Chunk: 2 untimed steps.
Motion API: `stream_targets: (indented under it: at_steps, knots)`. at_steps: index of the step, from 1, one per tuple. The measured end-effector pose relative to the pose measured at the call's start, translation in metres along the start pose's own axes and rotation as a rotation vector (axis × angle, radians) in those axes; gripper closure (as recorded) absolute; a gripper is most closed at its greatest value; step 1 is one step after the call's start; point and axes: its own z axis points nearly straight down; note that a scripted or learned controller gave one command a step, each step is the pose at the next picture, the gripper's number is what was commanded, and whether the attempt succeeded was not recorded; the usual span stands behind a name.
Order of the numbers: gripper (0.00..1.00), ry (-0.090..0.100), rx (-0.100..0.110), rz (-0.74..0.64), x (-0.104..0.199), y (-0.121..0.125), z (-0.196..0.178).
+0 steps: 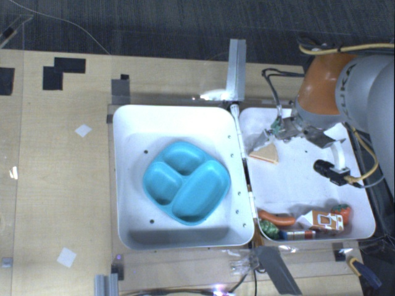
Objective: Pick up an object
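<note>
1. Fingers: too small and cluttered to read; whether they are open or closed cannot be told; gripper (278, 130) sits low in the far left part of the right bin (364, 227).
2. Tan wedge-shaped object (265, 154) lies just below and left of the gripper tip; contact cannot be judged.
3. Arm (345, 91), grey with orange band, enters from the right over the bin's far edge; a black fitting (330, 171) hangs beneath it.
4. Near edge of right bin: orange carrot-like item (278, 217), green piece (268, 229), small carton (324, 219), clustered together.
5. Left bin (133, 227) holds a blue three-compartment tray (185, 181), roughly centred.
</note>
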Motion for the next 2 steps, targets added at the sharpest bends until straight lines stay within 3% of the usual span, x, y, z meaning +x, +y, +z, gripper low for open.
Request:
stream_targets:
  at_steps: [1, 2]
  knots:
    - [0.00, 0.002, 0.003, -0.110, 0.004, -0.068, -0.001]
    - [0.00, -0.002, 0.000, -0.140, 0.026, -0.109, -0.001]
